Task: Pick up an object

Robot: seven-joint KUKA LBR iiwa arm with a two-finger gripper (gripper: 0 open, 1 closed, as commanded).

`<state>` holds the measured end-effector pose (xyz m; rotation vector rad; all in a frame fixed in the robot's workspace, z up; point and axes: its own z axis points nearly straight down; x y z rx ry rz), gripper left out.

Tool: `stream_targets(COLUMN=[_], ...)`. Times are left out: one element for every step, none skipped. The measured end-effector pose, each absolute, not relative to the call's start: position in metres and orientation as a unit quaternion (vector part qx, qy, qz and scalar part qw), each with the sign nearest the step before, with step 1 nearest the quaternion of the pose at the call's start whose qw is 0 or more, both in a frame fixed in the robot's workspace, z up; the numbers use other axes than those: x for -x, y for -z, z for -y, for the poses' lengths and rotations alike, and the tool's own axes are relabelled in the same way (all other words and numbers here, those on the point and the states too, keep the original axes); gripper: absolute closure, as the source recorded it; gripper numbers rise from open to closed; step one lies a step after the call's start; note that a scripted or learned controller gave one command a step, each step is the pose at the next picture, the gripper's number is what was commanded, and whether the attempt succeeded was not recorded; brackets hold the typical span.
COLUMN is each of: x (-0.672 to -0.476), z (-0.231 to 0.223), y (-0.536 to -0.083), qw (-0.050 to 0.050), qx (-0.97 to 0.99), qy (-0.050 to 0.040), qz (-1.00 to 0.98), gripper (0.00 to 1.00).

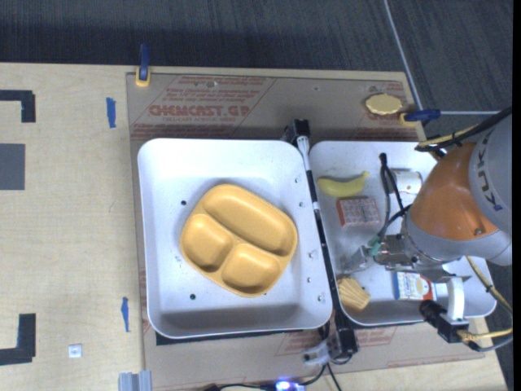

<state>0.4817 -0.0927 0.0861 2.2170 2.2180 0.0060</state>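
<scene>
Objects for picking lie in the right bin (480, 300): a yellow banana (342, 185) near its upper left corner, a small red-and-white packet (358, 211) just below the banana, a tan ridged piece (353, 292) at the lower left edge, and a blue-and-white labelled item (413, 286) partly covered by the arm (456, 206). Print on the packet and on the labelled item is too small to read. The end effector (376, 253) sits low over the bin's middle, between the packet and the tan piece (its fingers are lost against grey metal and cables, so I cannot tell how they stand). The left bin (155, 218) holds a yellow three-part tray (238, 239). Red lettering on the cardboard (203, 104) above it looks like "CHEMCAST", the rest unclear. The counter (65, 218) is pale wood.
</scene>
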Motion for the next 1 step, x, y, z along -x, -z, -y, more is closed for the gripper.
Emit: stream_targets(x=[-0.4815], z=[0.0936], y=[-0.0861], qw=[0.002], qx=[-0.707], qy=[-0.0022], qz=[-0.708], gripper=[0.00])
